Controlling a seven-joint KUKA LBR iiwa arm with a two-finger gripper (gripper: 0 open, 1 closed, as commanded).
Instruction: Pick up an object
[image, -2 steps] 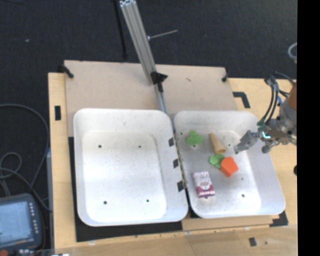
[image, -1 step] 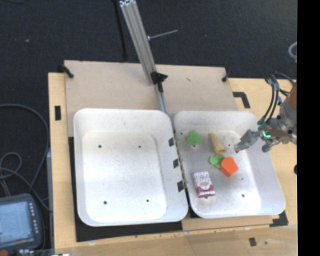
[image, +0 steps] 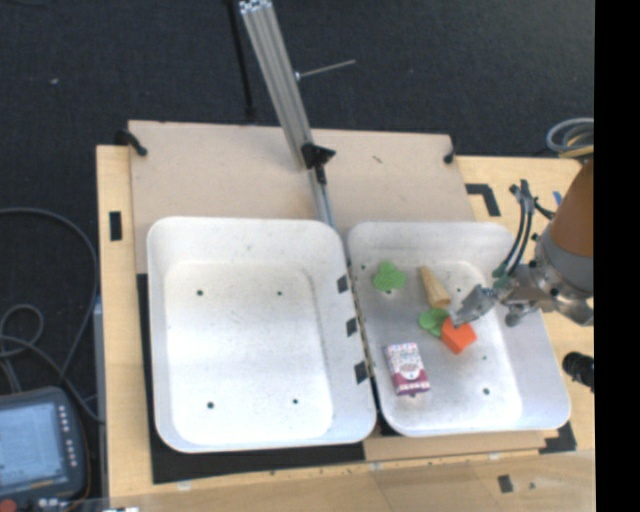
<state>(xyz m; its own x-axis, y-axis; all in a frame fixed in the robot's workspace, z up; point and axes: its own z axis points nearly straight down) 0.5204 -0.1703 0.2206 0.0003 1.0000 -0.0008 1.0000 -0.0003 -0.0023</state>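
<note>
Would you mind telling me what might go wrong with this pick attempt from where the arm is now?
1. The gripper hangs right over the orange block, which sits against a small green piece; closing there could catch both or knock one away.
2. The tan cone-shaped piece lies close by, so a sideways move might sweep it along.
3. The cluster is tight, so the fingers may slip off.

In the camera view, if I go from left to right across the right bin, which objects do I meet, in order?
Green clover-shaped piece → red and white carton → tan cone → orange block → pincer. The small green piece beside the orange block overlaps the cone in left-right position, so I leave it out.
</note>
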